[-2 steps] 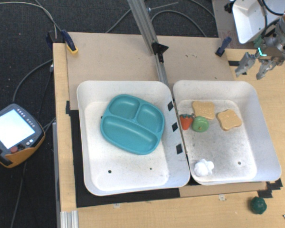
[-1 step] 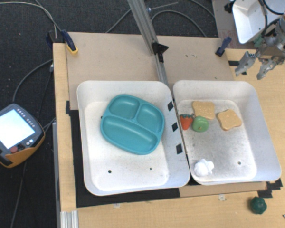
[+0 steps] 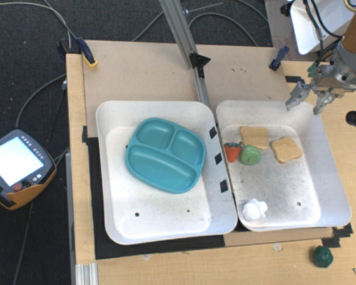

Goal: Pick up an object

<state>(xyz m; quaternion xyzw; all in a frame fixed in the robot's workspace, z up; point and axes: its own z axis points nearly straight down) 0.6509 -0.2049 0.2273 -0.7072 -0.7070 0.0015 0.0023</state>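
Observation:
The right bin [image 3: 329, 183] holds a green apple [image 3: 250, 155], a small red strawberry-like piece [image 3: 232, 152], two tan bread slices [image 3: 254, 136] [image 3: 286, 149] and a crumpled white lump [image 3: 254, 209] near its front edge. My gripper [image 3: 306, 100] hangs above the far right rim of that bin, well above and behind the bread. Its two grey fingers are spread apart and open, with nothing between them.
The left bin [image 3: 115, 218] carries a teal divided plate [image 3: 165, 154]. A metal pole [image 3: 181, 25] slants down to the gap between the bins. A dark green ball [image 3: 322, 256] lies on the bench at front right. Blue clamps sit at the bench's far corners.

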